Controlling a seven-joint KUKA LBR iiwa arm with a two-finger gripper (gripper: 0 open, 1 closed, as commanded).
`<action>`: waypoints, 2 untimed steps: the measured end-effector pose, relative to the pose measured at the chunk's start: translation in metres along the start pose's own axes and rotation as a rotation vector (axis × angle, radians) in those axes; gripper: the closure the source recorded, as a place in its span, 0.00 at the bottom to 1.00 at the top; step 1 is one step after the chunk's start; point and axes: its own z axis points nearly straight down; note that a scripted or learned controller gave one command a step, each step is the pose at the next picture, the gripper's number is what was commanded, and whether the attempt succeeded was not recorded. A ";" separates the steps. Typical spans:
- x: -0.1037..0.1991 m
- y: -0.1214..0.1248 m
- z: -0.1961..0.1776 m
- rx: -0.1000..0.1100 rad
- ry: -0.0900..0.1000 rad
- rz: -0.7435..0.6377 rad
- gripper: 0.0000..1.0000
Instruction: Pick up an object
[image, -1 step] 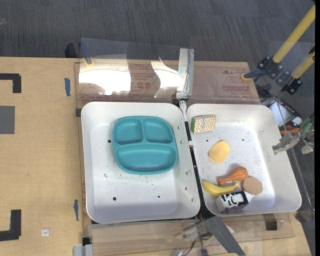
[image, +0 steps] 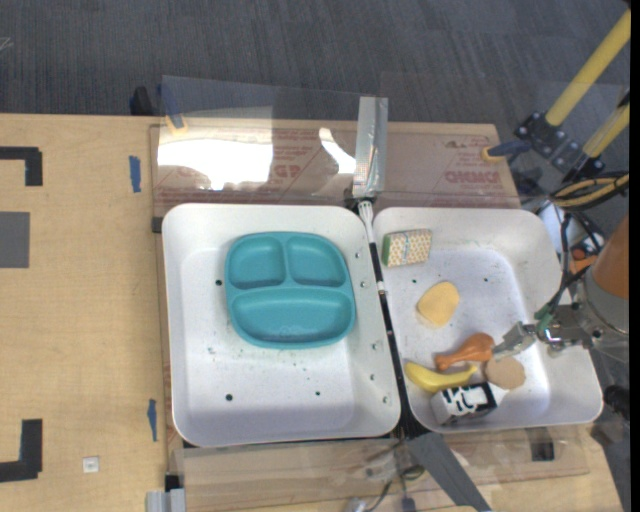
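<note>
Where toys cluster (image: 465, 372), fingers (image: 521, 338) beside.

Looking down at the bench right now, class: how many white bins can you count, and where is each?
2. The left bin holds a teal divided plate; the right bin sits directly beside it, holding small toy objects. None seem hidden.

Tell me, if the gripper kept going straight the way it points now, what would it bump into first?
Probably the orange carrot-shaped toy. The gripper points leftward across the right bin, and that toy lies nearest ahead. Height is hard to judge, so it might pass just above.
</note>
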 end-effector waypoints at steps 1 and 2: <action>0.047 0.020 0.056 -0.015 -0.008 -0.329 0.00; 0.046 0.022 0.044 -0.022 -0.010 -0.327 1.00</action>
